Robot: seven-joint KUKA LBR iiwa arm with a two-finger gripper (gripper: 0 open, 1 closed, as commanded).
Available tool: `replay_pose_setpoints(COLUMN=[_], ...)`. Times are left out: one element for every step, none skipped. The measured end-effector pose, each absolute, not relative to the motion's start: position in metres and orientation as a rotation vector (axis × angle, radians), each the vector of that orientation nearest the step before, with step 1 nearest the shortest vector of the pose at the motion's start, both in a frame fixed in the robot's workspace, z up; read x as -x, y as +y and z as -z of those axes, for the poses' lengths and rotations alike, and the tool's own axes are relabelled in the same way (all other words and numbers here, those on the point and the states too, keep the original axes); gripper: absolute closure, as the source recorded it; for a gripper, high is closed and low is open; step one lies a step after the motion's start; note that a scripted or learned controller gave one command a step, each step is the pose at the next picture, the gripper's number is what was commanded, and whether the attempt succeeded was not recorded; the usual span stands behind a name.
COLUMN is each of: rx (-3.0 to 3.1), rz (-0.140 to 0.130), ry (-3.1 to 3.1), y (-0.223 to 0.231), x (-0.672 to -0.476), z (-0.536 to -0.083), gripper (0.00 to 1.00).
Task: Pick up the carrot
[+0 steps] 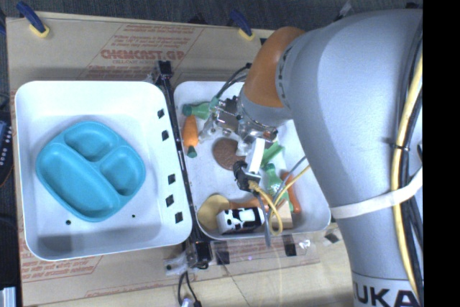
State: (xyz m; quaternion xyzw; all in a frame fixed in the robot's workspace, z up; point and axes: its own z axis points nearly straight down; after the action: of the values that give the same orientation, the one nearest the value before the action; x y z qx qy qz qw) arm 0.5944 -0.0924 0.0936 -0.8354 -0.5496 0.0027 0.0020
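Observation:
The carrot [189, 133] is a short orange piece with a green end pointing toward the front. It lies in the right bin [188, 91] close to the left wall. My gripper [214, 117] hangs just right of the carrot, low over the bin's back half, and the carrot is not in its grasp. A small green thing [194, 110] sits at the gripper's tip, just behind the carrot. The arm's grey wrist and orange band hide much of the bin's right side.
The left bin [29, 101] holds a blue divided plate [90, 167]. In the right bin I see a brown disc [224, 152], green pieces [272, 154], a yellow scoop [212, 208], a black-and-white cow toy [241, 220] and a wooden block [285, 211].

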Motion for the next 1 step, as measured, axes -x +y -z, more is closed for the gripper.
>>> replay_pose_setpoints(rx=[2.884], rz=[-0.020], ry=[-1.220], y=[-0.0940], x=[-0.6265], z=[-0.0925], gripper=[0.00])
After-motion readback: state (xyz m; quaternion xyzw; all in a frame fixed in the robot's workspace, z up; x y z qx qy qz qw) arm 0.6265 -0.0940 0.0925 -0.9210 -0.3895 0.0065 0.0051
